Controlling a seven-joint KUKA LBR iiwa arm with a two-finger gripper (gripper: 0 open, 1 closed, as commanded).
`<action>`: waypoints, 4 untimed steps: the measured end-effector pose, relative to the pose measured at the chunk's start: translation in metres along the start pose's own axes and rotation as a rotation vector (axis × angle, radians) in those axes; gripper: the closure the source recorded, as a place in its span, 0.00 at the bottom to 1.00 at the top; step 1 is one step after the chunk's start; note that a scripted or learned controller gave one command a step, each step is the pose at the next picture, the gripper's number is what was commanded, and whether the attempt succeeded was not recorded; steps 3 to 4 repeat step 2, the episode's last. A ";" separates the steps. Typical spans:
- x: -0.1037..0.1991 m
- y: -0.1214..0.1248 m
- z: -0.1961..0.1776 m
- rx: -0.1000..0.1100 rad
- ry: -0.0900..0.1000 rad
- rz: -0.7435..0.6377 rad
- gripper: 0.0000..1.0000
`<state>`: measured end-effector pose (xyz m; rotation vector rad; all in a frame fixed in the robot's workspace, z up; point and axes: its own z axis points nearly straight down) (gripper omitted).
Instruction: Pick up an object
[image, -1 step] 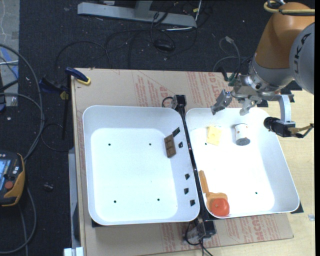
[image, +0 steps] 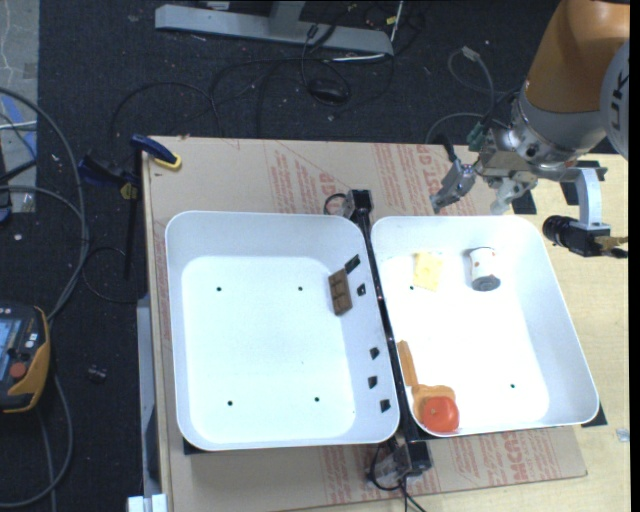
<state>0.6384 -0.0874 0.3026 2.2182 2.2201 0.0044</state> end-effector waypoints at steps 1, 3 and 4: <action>0.034 0.020 0.035 0.007 0.001 -0.035 0.00; 0.015 0.020 0.069 0.007 0.000 0.002 0.00; 0.015 0.020 0.069 0.007 0.000 0.002 0.00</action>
